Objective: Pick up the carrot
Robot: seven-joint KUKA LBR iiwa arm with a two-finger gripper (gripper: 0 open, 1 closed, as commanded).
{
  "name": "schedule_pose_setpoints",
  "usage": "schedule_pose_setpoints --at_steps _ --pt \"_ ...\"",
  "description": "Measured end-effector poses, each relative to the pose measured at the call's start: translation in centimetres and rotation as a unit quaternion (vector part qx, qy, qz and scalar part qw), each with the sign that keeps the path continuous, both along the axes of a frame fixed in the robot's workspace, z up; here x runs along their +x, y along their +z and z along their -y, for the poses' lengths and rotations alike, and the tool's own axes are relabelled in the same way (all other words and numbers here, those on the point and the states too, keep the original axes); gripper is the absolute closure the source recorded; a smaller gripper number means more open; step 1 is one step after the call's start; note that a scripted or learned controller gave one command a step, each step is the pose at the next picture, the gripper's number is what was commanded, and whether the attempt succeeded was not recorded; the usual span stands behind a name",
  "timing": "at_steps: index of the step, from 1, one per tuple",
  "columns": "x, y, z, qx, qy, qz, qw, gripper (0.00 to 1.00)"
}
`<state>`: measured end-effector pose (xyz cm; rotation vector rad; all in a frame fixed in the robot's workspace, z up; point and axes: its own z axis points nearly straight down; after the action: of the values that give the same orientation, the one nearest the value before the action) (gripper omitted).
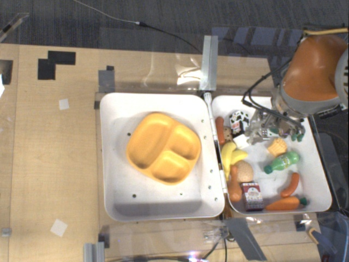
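While hanging over the upper part of the right bin point(322, 162), grey arm with orange band point(311, 72) reaching in from the right, gripper point(271, 127) low among the toys and not closed on anything visible; whether spread or pressed together, impossible to tell from this angle. Left bin point(114, 201) taken up by a yellow sectioned plate point(162, 147). Right bin crowded: bananas point(232, 156), a green bottle point(282, 162), a small red box point(251, 195), a black-and-white cow figure point(236, 120). Carrot point(283, 203) lying flat along the near wall at the bin's lower right corner, well apart from the gripper and untouched. Task judged barely begun: approach, descent, grasp and lift all left. Little open room around the target, hemmed by the wall on one side, the red box to its left and a reddish chili-like piece point(291, 184) just above; clearest way in seemingly from straight overhead.
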<state>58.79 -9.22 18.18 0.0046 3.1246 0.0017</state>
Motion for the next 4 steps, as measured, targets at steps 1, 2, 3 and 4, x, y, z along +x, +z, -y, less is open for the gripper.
schedule_pose_setpoints --at_steps 1,2,3,4 --pt "-5.5 -4.2 9.3 -0.0025 0.020 -0.006 0.9998 1.00" --pt "-8.0 0.5 5.3 0.0000 -0.073 -0.004 0.9973 1.00" --pt "-7.6 17.6 11.6 -0.0021 -0.139 0.003 0.9902 1.00" --pt "-10.1 2.9 11.3 0.0010 -0.079 -0.009 0.9969 1.00"
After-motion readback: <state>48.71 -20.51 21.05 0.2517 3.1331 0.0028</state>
